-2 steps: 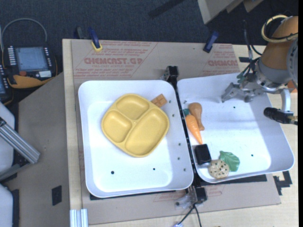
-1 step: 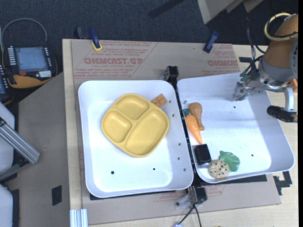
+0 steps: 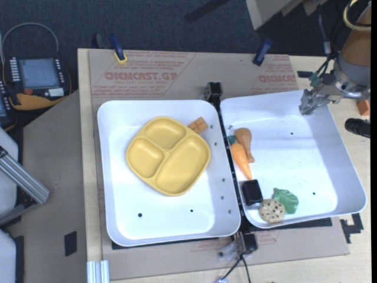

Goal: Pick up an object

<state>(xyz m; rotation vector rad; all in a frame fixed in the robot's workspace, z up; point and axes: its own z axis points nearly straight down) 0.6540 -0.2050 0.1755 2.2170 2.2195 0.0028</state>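
Note:
My gripper (image 3: 308,104) hangs over the far right corner of the right bin (image 3: 318,152), with nothing seen between its fingers. Along the right bin's left side lie an orange carrot (image 3: 240,160) and a tan drumstick-shaped piece (image 3: 244,141). Nearer the front sit a black block (image 3: 252,191), a round speckled cookie (image 3: 272,210) and a green leafy piece (image 3: 287,198). All of these lie well to the left and in front of the gripper.
The left bin (image 3: 118,175) holds a yellow divided plate (image 3: 168,155) and a small tan block (image 3: 198,125) at the plate's far edge. A black clamp (image 3: 213,91) sits at the back where the bins meet. Blue clamps (image 3: 119,49) hold the board's far edge.

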